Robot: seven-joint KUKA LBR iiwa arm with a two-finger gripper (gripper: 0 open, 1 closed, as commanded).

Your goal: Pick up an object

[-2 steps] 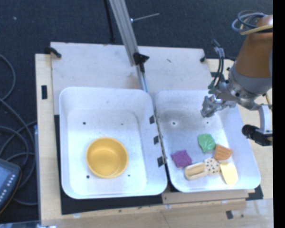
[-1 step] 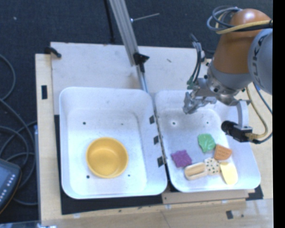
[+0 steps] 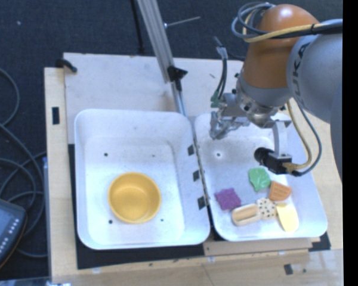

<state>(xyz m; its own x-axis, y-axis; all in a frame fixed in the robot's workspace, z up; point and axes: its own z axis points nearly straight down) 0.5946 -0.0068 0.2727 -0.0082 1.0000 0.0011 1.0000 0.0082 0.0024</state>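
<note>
My gripper [image 3: 218, 131] hangs over the upper left part of the right bin [image 3: 310, 219], its fingers pointing down and close together with nothing seen between them. Below it, near the bin's front, lie several small objects: a purple piece [image 3: 228, 198], a green piece [image 3: 259, 178], an orange piece [image 3: 280, 191], a tan block [image 3: 245, 214], a spotted white die [image 3: 265, 208] and a yellow piece [image 3: 287, 218]. The gripper stands well apart from all of them, up and to the left.
The left bin [image 3: 89, 136] holds a yellow bowl [image 3: 134, 196]. A slanted metal pole [image 3: 161, 46] rises behind the bins. A black part on a cable [image 3: 273, 160] hangs over the right bin. Cables lie on the dark floor at left.
</note>
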